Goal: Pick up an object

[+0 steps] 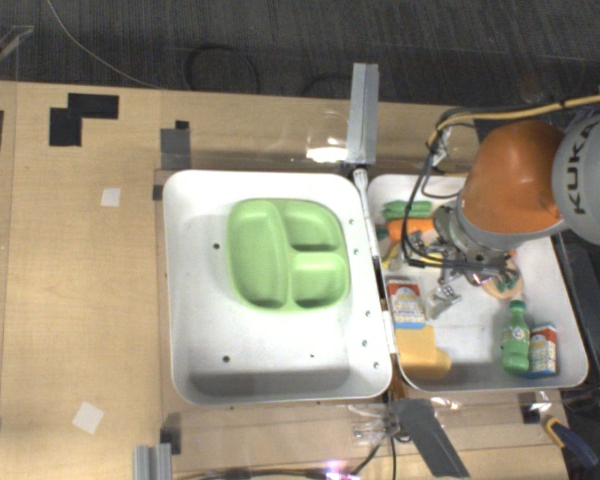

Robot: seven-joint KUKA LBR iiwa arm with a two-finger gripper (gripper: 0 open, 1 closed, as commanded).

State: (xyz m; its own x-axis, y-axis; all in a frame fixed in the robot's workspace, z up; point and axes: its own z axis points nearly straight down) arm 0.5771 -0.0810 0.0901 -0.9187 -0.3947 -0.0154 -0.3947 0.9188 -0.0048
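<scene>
The right bin [572, 366] holds several small objects. A yellow block [421, 351] lies at its front left, with a white packet with red print [406, 303] just behind it. A green bottle [516, 338] and a red-and-white can [543, 350] stand together at the front right. Orange and green items [394, 224] sit at the back left, partly under cables. My gripper [443, 296] hangs low over the bin's middle, just right of the packet, with nothing visibly held. The orange wrist [510, 183] hides the back of the bin.
The left bin [205, 373] holds a green divided plate [285, 253]. A grey metal post [363, 118] stands behind the wall between the bins. A brownish item [501, 284] peeks out under the wrist. Bare white floor shows between the yellow block and the bottle.
</scene>
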